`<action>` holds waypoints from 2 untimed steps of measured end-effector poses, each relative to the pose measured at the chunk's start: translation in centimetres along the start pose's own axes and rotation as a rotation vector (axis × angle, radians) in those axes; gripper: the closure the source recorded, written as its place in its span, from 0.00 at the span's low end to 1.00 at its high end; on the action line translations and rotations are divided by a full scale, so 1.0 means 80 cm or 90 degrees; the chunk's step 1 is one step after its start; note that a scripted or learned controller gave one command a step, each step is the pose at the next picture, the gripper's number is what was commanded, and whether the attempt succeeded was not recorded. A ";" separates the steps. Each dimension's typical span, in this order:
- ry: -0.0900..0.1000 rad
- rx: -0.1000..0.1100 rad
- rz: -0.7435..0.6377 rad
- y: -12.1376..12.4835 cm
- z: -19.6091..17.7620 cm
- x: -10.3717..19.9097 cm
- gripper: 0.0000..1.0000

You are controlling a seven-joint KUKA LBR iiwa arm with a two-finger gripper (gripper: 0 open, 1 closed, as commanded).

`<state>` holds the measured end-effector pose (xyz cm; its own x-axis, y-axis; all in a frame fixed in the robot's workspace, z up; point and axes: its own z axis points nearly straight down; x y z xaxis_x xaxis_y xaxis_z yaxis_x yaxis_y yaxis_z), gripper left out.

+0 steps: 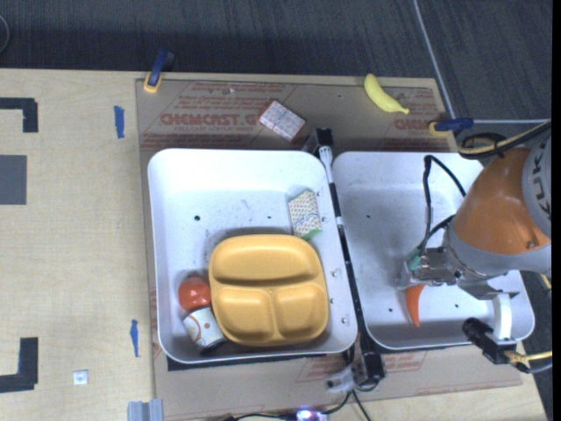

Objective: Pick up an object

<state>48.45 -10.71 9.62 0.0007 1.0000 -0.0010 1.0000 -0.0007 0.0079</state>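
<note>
Two bins (175,200) | gripper (419,281) over orange carrot (413,304) in right bin | grip state unclear | yellow tray (267,288) left

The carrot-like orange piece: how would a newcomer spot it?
Look in the right white bin, toward its near edge. Just below the pincer lies a small orange tapered piece, the one loose item on that bin's floor.

Floor (263,16): dark grey carpet, beyond the bench's far edge.
Bench (61,235): pale wood top, left of the cardboard sheet.
Cardboard sheet (210,117): brown, printed red, lying on the bench.
Black markings (19,112): on the bench's left part.
</note>
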 end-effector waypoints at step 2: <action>0.000 0.002 -0.002 -0.004 -0.125 0.124 1.00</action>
<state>48.07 -0.80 19.61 -0.0017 1.0000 -0.0004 1.0000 0.0018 0.0045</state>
